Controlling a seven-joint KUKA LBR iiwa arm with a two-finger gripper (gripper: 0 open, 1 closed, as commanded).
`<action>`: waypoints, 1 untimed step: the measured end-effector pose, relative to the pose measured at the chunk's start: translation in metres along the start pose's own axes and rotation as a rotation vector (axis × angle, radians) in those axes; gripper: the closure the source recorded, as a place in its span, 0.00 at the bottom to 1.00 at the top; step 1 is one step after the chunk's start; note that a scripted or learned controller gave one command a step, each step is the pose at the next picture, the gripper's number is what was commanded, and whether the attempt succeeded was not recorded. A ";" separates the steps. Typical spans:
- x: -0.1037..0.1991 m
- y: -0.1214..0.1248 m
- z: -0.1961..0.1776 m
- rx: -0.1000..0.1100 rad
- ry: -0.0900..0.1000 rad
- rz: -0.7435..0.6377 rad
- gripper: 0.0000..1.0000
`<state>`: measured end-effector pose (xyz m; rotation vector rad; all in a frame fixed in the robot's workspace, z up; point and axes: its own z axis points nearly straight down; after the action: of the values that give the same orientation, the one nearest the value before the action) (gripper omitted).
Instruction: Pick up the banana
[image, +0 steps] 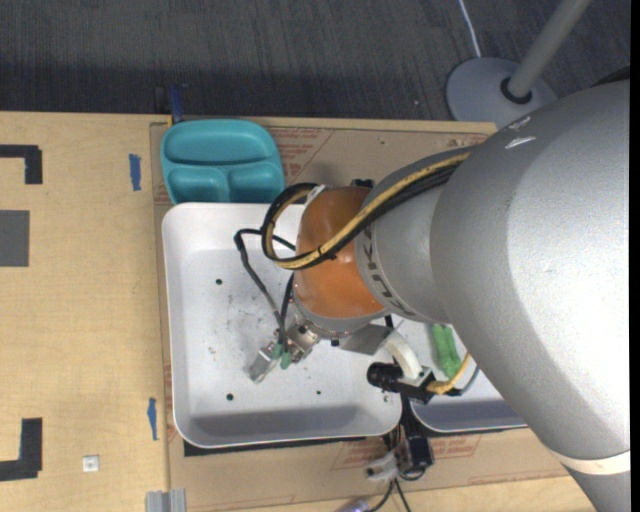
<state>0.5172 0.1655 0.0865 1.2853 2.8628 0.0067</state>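
Note:
My arm's orange band (335, 262) and grey body cover the middle and right of the camera view. The gripper (270, 360) reaches down into the left white bin (200, 300), its tip just above the bin floor near the front centre. Nothing shows in its grasp. A thin yellow curve (457, 376) lies by the edge of the right bin (480, 410); I cannot tell whether it is the banana or one of the arm's cables. The arm hides most of the right bin.
A teal divided tray (222, 160) stands behind the left bin. A green object (445, 348) peeks out under the arm in the right bin. Black and yellow cables (270, 240) loop off the wrist. Cardboard bench (80, 300) lies to the left.

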 end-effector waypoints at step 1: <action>0.041 0.034 -0.046 0.004 0.000 0.363 0.00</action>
<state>0.5153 0.2190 0.1328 1.7821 2.5860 0.0015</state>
